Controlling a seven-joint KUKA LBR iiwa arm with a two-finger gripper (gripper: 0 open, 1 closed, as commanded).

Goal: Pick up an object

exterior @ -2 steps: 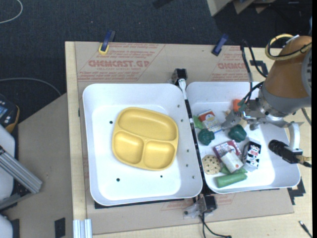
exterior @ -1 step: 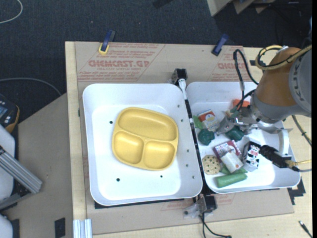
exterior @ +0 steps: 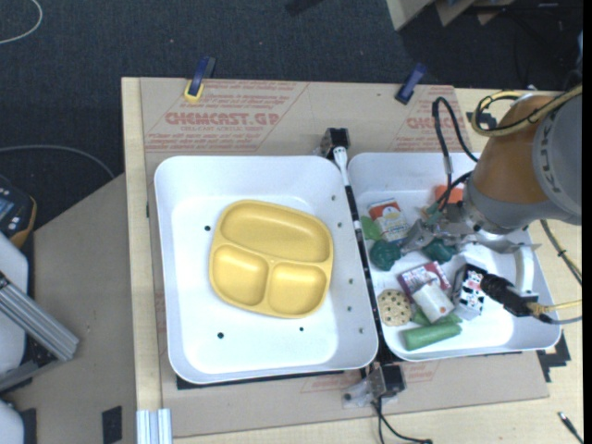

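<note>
Seen from above at a slant, a bench holds two shallow white bins side by side. The left bin (exterior: 185,248) holds a yellow divided tray (exterior: 270,257) with three compartments, lying flat near its middle. The right bin (exterior: 388,169) is crowded with small objects: a small red and white packet (exterior: 388,218) near the upper left, a dark green piece (exterior: 386,251) below it, a pink packet (exterior: 419,276), a white cylinder (exterior: 431,300), a round speckled cookie (exterior: 395,307), a green bar (exterior: 431,334) along the near edge, and a black-and-white die-like piece (exterior: 472,288). The grey arm with its orange band (exterior: 518,169) reaches in from the right, and its gripper (exterior: 437,236) sits low over the cluster in the middle of the right bin, just beside the dark green piece. The arm's body hides the gripper's tips, so their spread cannot be told, and nothing can be seen held. This looks like the reach-and-grasp step; the next move likely calls for closing on one item and lifting straight up clear of its neighbours.
</note>
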